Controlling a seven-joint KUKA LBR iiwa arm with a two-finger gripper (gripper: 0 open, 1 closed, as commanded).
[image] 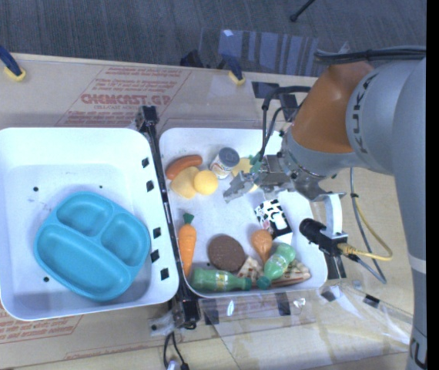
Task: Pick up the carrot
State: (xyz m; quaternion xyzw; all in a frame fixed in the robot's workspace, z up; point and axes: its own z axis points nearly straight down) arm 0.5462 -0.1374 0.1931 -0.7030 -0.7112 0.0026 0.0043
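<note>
The carrot (186, 242) is orange with a green top and lies upright against the left wall of the right bin (204, 139), near its front. My gripper (239, 185) hangs over the middle of that bin, up and to the right of the carrot and well apart from it. It points left toward a yellow lemon (205, 182). Its fingers stand open with nothing between them.
The right bin also holds an orange sausage (184, 163), a small can (225, 161), a brown cookie (226, 251), a green bottle (218, 279), a black-and-white box (272, 216) and a second orange piece (262, 243). A blue divided plate (92, 243) lies in the left bin (19, 149).
</note>
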